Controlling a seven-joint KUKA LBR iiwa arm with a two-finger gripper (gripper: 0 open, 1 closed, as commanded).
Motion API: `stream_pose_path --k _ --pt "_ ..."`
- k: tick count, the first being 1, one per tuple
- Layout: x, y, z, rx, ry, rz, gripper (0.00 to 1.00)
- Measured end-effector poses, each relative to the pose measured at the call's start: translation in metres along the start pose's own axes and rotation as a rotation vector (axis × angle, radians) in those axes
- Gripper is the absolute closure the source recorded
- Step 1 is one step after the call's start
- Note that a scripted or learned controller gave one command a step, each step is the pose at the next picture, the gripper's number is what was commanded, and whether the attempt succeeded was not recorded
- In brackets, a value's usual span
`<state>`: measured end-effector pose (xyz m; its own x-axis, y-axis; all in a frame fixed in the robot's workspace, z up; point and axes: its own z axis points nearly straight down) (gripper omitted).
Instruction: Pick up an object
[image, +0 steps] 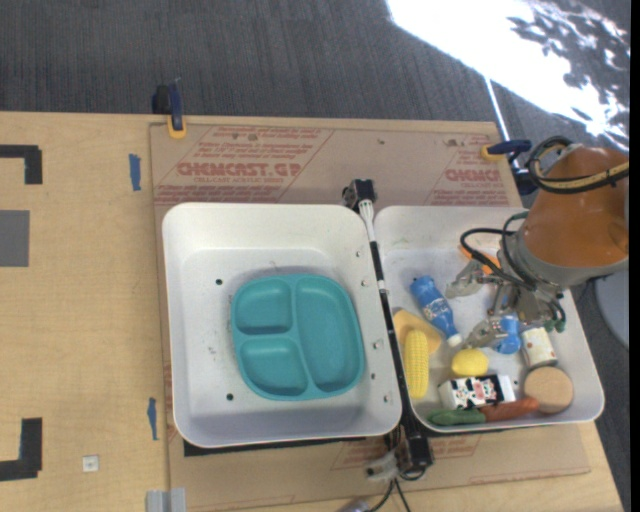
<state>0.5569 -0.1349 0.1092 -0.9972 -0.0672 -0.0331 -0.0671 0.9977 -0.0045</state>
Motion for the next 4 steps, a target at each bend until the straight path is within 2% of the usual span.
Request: stream_pose_path --k 1,2,3,4 --pt "-0.045 0.023 -0.010 -0.003 0.028 0.128 0.00" --pt "-0.081 -0.030 0.026 -0.005 0.025 -0.093 0.00" --pt "-0.083 -0.029 0.014 -0.006 0.018 -0.090 1.00" --pt "-0.110 -0.017 0.026 -0.010 0.023 -0.383 1.00"
